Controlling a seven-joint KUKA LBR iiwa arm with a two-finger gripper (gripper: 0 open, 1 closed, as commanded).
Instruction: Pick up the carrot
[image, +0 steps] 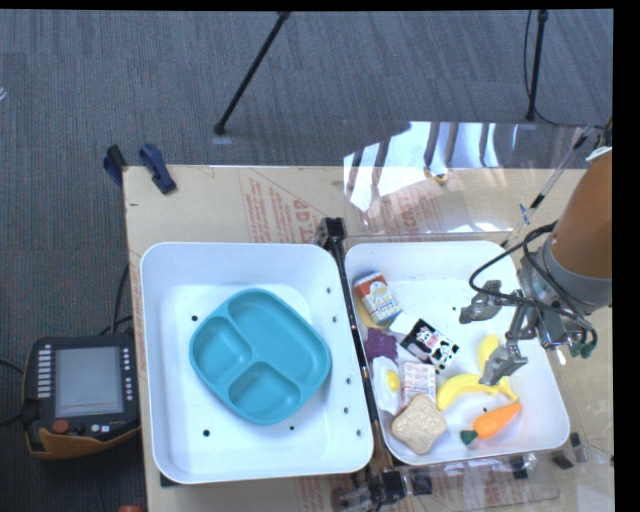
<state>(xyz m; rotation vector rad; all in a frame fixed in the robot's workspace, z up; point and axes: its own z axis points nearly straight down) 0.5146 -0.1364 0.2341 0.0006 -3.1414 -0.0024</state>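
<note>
Two white bins sit side by side on a wooden bench (270, 205). Left bin (160, 300): a blue divided plate (260, 355) near its centre. Right bin (540, 425): toy food crowded toward its near edge. Carrot (495, 420), orange with a green stub, lies close to the near right corner, tip pointing toward the right wall. Just behind it a banana (462, 388), and a slice of toast (418, 423) at the near edge toward the left wall. Further items along the left wall: a small orange-labelled can (377, 297), a black-and-white cow-print carton (430, 343), a purple piece (380, 345), a pink-and-white packet (417, 380). Arm (585, 240) comes over the right wall, orange band at the frame's right side. Gripper (502, 362) hangs low over the right part of the bin, above the banana and just behind the carrot; its dark finger ends overlap the yellow fruit. Nothing visibly clamped in it. Cannot tell its opening: the tip is small and blurred against the clutter. Carrot lies apart from it on the bin floor. A teach pendant (82, 385) rests off the bench's left edge.
</note>
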